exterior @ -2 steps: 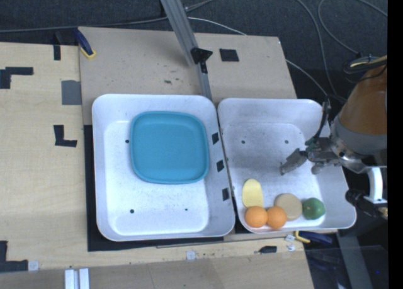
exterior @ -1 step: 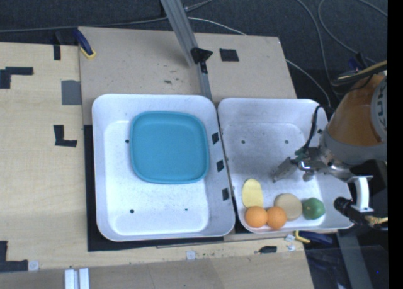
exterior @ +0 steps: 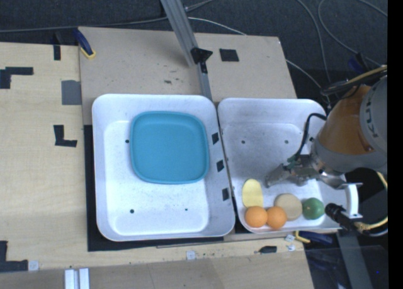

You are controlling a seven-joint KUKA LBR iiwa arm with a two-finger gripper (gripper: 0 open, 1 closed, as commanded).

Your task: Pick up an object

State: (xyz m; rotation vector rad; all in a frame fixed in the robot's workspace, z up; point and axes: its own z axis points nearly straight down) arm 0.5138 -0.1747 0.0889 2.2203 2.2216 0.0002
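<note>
Honestly, the gripper (exterior: 277, 177) hung in the right bin (exterior: 264, 124), fingers apart and holding nothing, with the yellow piece (exterior: 252, 192) just lower left of it

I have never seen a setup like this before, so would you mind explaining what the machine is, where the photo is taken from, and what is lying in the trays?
The camera is fixed above a bench and looks down at a slant. The grey shape with an orange band on the right is a robot arm; its gripper hangs over the right bin, just above the items, with nothing visibly between its fingers. The left bin holds a flat blue plate. Along the right bin's near edge lie a pale yellow piece, two orange balls, a beige round piece and a green ball.
</note>
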